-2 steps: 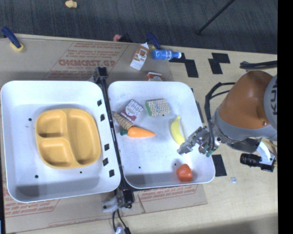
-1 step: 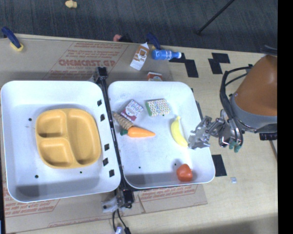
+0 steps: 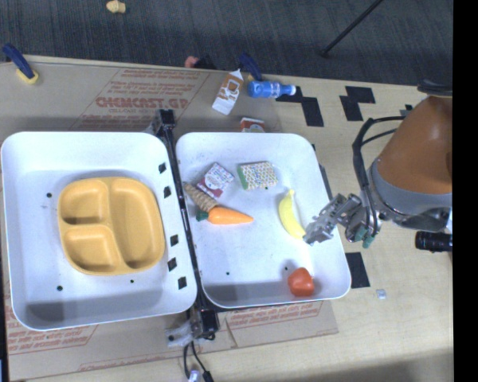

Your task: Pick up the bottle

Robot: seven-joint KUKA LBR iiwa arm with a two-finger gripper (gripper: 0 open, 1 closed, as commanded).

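A small blue bottle with a pale cap lies on its side on the bench behind the right bin, outside both bins. My gripper hangs over the right rim of the right bin, just right of a yellow banana and well in front of the bottle. I see nothing held in it. The grey and orange arm stands over the bench at the right.
The right bin holds the banana, an orange carrot, a red fruit, a green box and a red-white packet. A yellow divided plate lies in the left bin. A small carton lies left of the bottle.
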